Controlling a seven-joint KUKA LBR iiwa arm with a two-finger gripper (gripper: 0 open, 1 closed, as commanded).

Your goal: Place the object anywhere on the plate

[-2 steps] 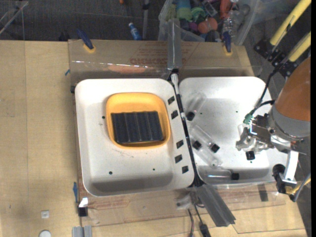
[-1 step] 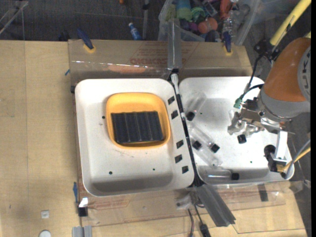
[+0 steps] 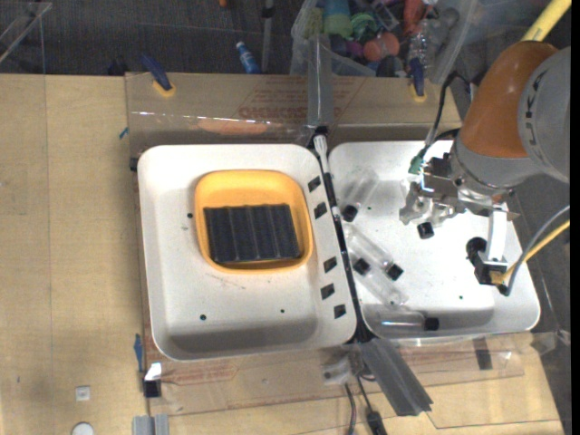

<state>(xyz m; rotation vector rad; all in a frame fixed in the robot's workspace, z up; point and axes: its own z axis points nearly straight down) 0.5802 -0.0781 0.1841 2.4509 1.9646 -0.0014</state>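
Tool (image 3: 433, 208) low over right bin (image 3: 517, 311); cannot tell its state. Dark ridged slab (image 3: 251, 234) already lies on orange plate (image 3: 217, 188), well left of tool. Looks stiff, light; grip across long edges.

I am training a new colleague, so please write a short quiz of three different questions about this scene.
1. True or false: the dark ridged object lies on the orange plate.
2. Which bin holds the plate? A) left bin B) right bin
3. Fill in: the gripper is above the ____ bin.

Key: 1 true; 2 A; 3 right
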